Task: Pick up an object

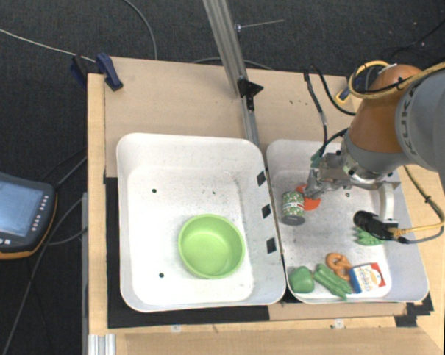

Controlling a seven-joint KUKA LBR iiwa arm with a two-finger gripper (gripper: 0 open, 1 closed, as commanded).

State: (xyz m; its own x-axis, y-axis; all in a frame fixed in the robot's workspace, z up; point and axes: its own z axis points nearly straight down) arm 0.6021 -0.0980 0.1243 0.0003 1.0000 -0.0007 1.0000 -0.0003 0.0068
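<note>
The grey arm with an orange band (402, 115) was seen reaching in from the right over the right-hand shallow white bin (317, 240), one of two set side by side on the pale wooden tabletop (174, 97). The claw (314, 189) was held low over the upper left part of that bin. Whether it was spread or pressed together could not be told.

A small red-orange piece (311, 203) was seen directly beneath the claw's tip, and whether it was pinched or merely lying there could not be made out. A short cylindrical can with a green and white label (292, 208) was seen just to the left of that piece, close to the bin's left wall.

Along the near edge of the same bin, a rounded green item (301, 279), a long green item (333, 282), an orange pretzel-shaped piece (338, 262) and a small white carton with red and blue print (370, 277) were grouped closely together. A further green item (366, 237) was seen nearer the bin's right side.

In the left-hand shallow white bin (134, 169), a round lime-green plastic bowl (211, 245) was placed upright towards the near right corner.
</note>
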